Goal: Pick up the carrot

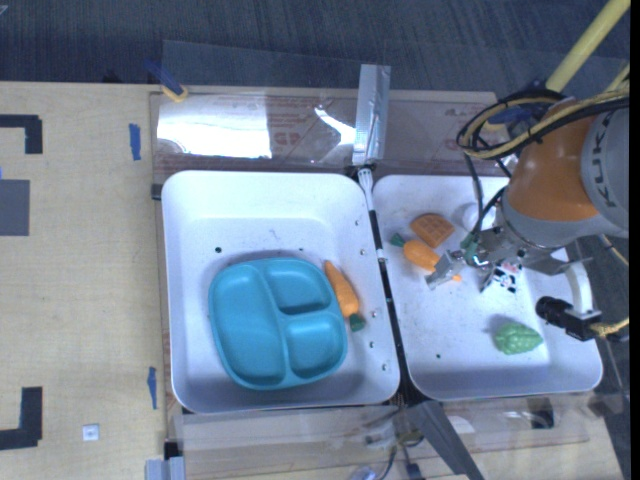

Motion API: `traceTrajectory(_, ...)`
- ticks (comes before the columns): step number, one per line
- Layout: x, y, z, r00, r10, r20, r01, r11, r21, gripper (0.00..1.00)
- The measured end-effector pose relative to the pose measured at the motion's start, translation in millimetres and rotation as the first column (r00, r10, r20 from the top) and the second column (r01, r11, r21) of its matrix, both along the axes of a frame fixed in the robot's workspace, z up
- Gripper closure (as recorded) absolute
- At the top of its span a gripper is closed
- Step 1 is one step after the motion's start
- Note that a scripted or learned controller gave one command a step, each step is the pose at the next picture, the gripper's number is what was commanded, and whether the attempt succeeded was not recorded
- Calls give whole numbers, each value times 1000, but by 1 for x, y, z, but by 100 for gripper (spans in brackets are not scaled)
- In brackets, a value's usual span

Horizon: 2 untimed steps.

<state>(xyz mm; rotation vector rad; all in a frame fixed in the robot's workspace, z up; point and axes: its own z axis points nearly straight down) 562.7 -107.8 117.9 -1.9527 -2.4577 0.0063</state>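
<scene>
We see two shallow white plastic bins side by side across the middle of the frame. In the left bin (190,218) lies a light blue plastic tray with three compartments (278,320), and a long orange carrot with a green stem end (343,290) rests just beside the tray's right rim, touching or nearly touching it, its green tip pointing toward the lower right. We judge this to be the task's carrot.

In the right bin (560,368), toward the right of the frame, there is a smaller orange toy vegetable with a green tip (420,255), which could also be a carrot; we cannot tell for certain. Above it sits a tan, bread-like wedge (432,229), and a lumpy green toy (517,339) lies lower right.

The grey arm with the orange band (550,183) reaches in from the right, and its two-finger metal gripper (452,265) hangs low over the right bin, just beside the small orange piece. Its fingers appear spread apart with nothing between them, though the detail is small.

As far as we can judge, nothing has been lifted yet. The long carrot lies untouched in the left bin, well apart from the gripper. Closing on a carrot and raising it are both left to do.
</scene>
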Motion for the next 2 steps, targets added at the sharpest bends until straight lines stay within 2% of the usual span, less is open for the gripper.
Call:
traceTrajectory(1,58,1,-31,995,103,9,-103,995,1,0)
traceTrajectory(2,60,0,-20,995,102,16,-102,995,-1,100)
